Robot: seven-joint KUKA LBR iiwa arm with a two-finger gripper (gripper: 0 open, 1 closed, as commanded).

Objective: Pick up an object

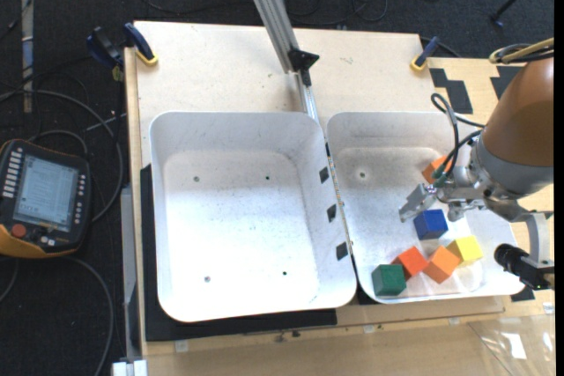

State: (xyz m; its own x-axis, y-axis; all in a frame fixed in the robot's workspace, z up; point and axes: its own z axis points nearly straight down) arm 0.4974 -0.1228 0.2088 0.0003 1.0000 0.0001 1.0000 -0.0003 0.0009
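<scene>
My gripper [434, 205] hangs over the right bin [370, 156], at its right side. Its fingers are spread open, and a blue cube [430, 224] sits on the bin floor just below and between the tips, not lifted. Near the front edge of this bin lie a green cube [389, 279], two orange blocks [411, 260] [441, 265] and a yellow cube [468, 248]. Another orange block [434, 169] peeks out behind the wrist, partly hidden by it.
The left bin [176, 136] stands beside the right one, and they share a raised middle wall [333, 198]. A slanted metal pole [269, 0] crosses above the bench at the back. A teach pendant [42, 198] lies off the bench to the left.
</scene>
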